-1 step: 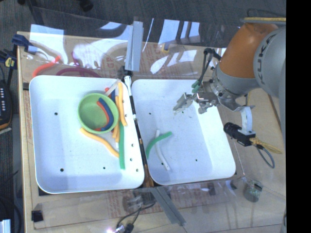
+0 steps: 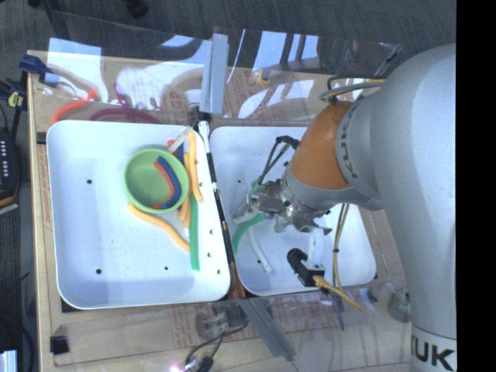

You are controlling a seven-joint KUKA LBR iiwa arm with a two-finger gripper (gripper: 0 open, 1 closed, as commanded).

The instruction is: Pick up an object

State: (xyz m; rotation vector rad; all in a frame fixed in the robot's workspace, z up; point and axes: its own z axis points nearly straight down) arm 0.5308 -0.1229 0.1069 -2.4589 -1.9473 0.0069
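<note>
My gripper [image 2: 262, 204] is low in the right bin [image 2: 232, 161], near its left wall, with the grey arm and its orange band above it. A curved green piece [image 2: 246, 227] lies just below the gripper, touching or nearly touching it; I cannot tell whether it is gripped. A thin white piece [image 2: 260, 257] lies on the bin floor a little nearer the front. In the left bin [image 2: 85, 231] a green bowl [image 2: 149, 178] holds blue and red pieces.
Around the bowl lie orange and yellow strips [image 2: 163, 227] and a long green stick [image 2: 194, 235] close to the left bin's right wall. The divider between the bins [image 2: 219, 208] runs just left of the gripper. Cables and clutter sit behind the bins.
</note>
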